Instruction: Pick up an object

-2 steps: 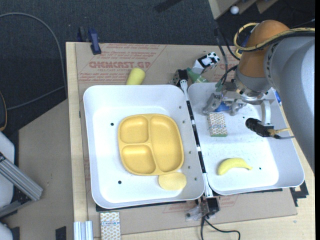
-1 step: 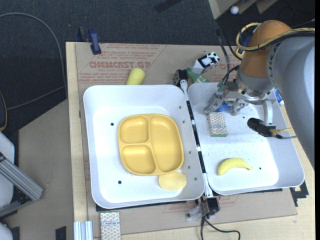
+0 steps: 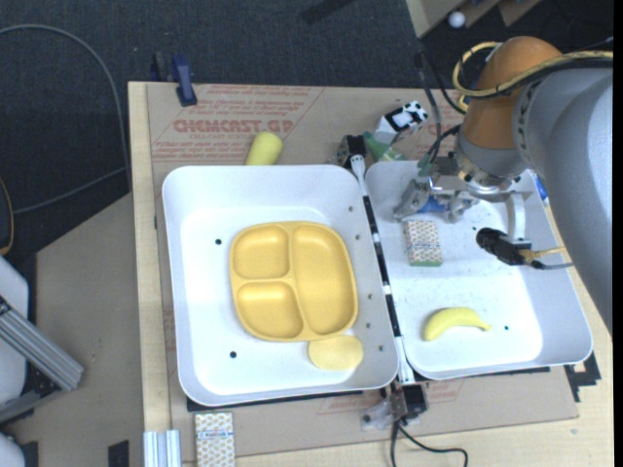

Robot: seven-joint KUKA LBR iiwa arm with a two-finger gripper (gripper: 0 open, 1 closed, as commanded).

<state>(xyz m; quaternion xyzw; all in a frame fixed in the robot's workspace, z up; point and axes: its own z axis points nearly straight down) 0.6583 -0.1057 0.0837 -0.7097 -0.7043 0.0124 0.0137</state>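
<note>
The claw (image 3: 428, 202) is seen low over the far end of the right bin (image 3: 555, 343); how far it is open cannot be told, and nothing is seen held. The small speckled packet (image 3: 422, 241) lies just nearer the camera, its long axis running front to back. A banana (image 3: 455, 324) lies farther forward, with open floor around it.

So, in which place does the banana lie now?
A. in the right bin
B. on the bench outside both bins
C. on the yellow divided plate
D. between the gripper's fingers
A: the banana lies on the floor of the right bin, near its front edge.
</note>
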